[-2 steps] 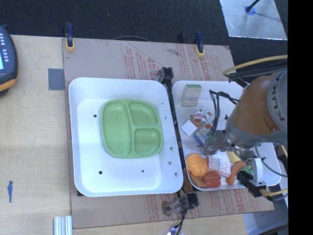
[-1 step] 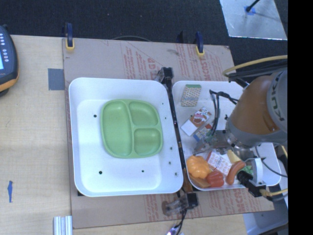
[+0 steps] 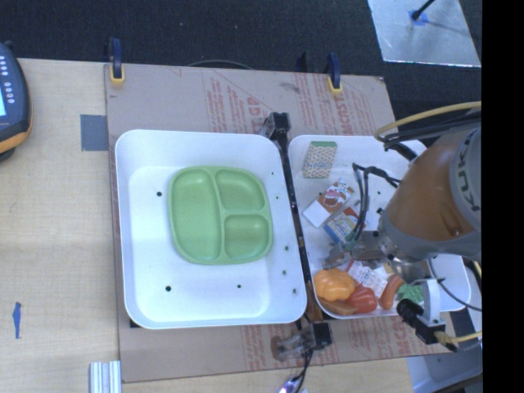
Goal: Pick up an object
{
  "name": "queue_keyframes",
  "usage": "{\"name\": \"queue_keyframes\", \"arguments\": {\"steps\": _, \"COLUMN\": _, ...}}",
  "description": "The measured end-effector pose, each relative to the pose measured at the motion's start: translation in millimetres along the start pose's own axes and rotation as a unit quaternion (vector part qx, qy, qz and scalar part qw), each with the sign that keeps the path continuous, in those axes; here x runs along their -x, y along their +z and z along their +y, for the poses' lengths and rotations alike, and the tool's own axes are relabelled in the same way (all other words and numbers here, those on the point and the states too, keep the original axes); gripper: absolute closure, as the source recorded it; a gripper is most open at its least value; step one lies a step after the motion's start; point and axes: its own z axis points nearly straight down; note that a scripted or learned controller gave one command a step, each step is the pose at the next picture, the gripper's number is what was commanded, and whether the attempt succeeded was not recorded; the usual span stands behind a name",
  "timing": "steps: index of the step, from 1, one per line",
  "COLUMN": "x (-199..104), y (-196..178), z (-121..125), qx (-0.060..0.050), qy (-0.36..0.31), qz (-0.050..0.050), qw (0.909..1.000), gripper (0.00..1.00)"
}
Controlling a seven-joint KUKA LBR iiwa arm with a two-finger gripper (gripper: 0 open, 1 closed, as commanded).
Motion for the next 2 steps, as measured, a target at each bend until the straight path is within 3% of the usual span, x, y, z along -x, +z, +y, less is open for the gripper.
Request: {"name": "queue_keyframes", "arguments": {"steps": 2, "x": 6.8, "y": 0.0, "z": 30.0, "qx": 0.000, "qy": -0.001, "qz": 0.000, "qw": 1.0000, "gripper": 0.00}}
